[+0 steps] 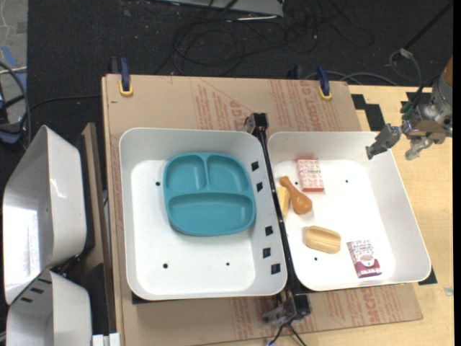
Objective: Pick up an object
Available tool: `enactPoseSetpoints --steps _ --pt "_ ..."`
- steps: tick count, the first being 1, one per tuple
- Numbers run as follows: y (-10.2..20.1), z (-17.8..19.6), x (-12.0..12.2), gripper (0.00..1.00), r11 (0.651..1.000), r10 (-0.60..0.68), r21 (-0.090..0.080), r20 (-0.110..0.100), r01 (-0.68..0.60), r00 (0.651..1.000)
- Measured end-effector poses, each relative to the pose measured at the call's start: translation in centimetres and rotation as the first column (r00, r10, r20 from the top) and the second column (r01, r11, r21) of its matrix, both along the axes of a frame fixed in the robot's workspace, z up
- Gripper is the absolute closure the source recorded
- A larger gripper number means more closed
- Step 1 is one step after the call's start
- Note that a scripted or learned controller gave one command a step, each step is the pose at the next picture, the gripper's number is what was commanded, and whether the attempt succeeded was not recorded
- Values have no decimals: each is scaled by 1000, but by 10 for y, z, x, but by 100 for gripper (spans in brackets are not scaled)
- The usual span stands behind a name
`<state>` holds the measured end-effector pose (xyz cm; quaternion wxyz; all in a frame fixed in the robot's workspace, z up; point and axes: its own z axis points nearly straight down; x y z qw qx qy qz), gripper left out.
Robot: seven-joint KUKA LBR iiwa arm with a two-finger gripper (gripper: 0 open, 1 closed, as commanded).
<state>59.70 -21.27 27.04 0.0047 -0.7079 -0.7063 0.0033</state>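
Two white bins are set side by side on the bench. The left bin point(144, 265) carries a teal tray point(209, 194) with three compartments, lying flat near its middle. The right bin point(403, 244) carries four smaller things: a tan bun point(322, 238) near its middle, a small red-and-white card point(364, 258) just right of the bun towards the near rim, a pink box point(310, 175) towards the far side, and an orange spoon-like piece point(294, 196) lying close by the divider, just left of the box.

No particular thing is named by the task, so any of these may be taken. The tray is judged a poor choice: it is wide, flat and low, and little would be offered to two fingers except its rim. The bun is judged the best candidate, since it stands proud of the floor, lies clear of its neighbours and is well away from the bin walls. It should be approached from straight above, with the fingers set across its short side, and a descent made almost to the floor before closing. The card is thought too flat to be caught easily.

The arm is seen at the right edge, its grey wrist above the far right corner of the right bin. The gripper point(400, 141) hangs beside that corner, outside the contents and well apart from every object. Its two fingers are spread apart, and nothing is seen between them
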Motion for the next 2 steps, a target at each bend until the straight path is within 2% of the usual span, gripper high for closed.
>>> enactPoseSetpoints --steps 1,2 --pt "1 7 2 0 1000 3 -3 12 -3 1000" --pt "8 -52 -4 0 1000 2 -1 6 -2 1000"
